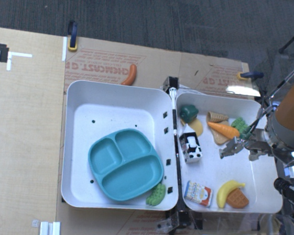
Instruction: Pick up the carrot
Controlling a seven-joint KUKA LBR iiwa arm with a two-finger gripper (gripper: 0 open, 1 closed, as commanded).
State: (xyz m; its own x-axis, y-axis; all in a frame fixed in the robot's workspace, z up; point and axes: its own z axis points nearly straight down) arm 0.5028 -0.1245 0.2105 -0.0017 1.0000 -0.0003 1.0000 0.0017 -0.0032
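Worktop (19,126) wood-toned, cardboard sheet under both bins. Left bin (85,102): teal divided plate (126,163), green piece at its lower corner. Right bin (258,185): carrot (223,129) upper centre, leafy top toward me, cone just above, green pepper (188,113) left, banana (227,192) below. My jaws (233,148) sit just below the carrot; spread or pressed together, cannot tell. Bare bin floor mid-right.

Teal divided plate (126,163) in left bin (85,102), green pickle (156,194) beside it, banana (227,191), carton (198,193), sausage (129,74) on cardboard
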